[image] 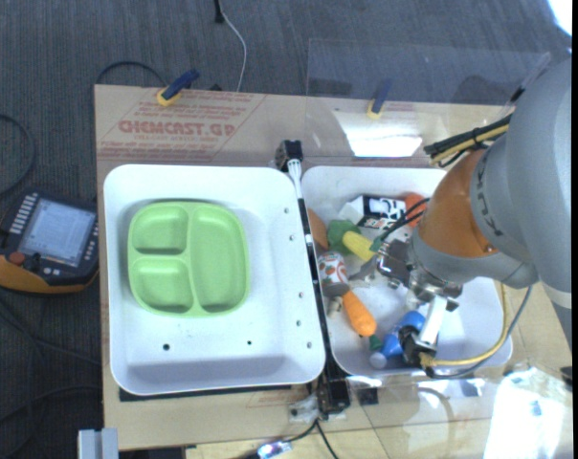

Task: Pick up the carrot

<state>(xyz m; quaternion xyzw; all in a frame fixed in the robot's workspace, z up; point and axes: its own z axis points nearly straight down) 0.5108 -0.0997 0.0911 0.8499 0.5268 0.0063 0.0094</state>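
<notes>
As the small, orange, plastic-looking carrot [359, 314] lies loose in the right white bin [476, 325], we judge it light, stiff, slick | grasp mid-body, across its width | gripper [391, 256] near; we cannot tell its opening

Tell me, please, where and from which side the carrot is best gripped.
Probably its middle, from straight above, squeezing across its width: the carrot lies flat and slanted in the right bin, with bare floor along both long sides.
</notes>
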